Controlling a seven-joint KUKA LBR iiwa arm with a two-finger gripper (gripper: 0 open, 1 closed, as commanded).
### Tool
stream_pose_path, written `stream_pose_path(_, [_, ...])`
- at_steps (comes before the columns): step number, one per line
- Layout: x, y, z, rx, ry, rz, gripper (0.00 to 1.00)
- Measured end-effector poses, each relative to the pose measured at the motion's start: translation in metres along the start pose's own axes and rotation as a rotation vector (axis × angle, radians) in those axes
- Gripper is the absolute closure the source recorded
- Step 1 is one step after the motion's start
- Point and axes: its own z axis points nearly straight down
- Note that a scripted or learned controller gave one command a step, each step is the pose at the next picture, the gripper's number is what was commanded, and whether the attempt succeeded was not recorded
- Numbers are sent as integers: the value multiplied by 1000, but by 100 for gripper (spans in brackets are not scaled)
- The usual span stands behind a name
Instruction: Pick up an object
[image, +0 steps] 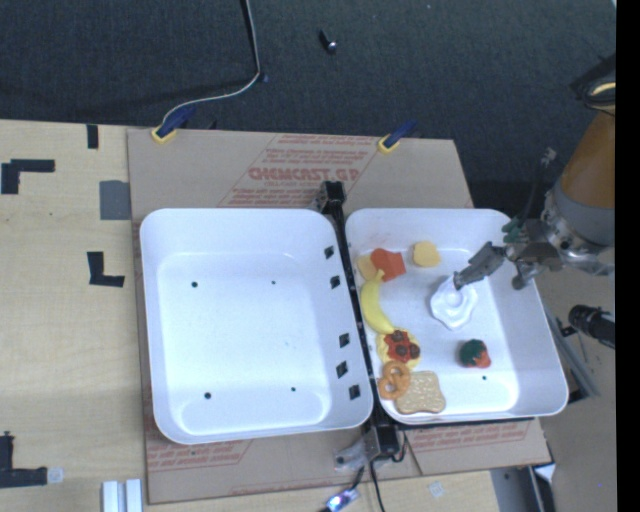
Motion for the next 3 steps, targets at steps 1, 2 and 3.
stream_pose_path(1, [32, 20, 77, 7, 3, -2, 0])
stream_pose_path(2, [61, 106, 169, -3, -1, -4, 0])
stream_pose_path(3, [66, 128, 168, -3, -4, -1, 0])
